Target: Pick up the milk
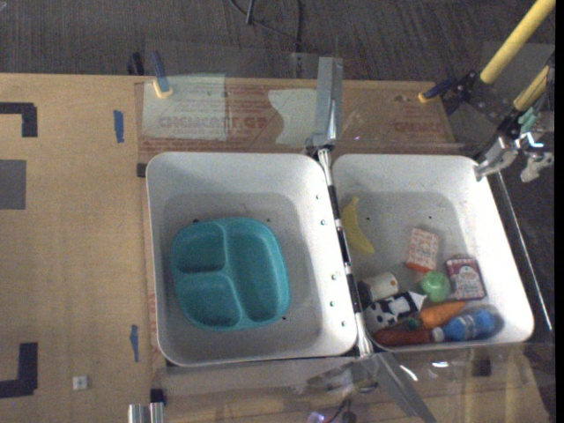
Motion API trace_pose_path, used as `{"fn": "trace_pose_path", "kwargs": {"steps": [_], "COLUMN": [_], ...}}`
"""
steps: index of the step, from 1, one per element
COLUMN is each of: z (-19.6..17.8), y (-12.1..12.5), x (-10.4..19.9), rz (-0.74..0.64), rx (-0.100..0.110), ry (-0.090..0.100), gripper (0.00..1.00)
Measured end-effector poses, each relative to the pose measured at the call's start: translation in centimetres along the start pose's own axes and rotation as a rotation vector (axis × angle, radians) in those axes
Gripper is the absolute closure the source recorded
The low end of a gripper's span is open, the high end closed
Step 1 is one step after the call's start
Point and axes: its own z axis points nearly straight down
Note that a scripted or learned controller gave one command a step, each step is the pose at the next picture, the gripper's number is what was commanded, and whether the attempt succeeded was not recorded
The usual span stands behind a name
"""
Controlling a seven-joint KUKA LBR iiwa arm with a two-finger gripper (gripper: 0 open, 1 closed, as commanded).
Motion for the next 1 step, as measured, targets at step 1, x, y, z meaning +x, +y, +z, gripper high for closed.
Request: {"fn": "trace_pose_path", "kwargs": {"steps": [1], "z": [12.01], "y": [-1.47], "x": [-0.03], "rz": [0.231], "rx": [0.002], "ry": [0.001], "gripper": [0.00]}}
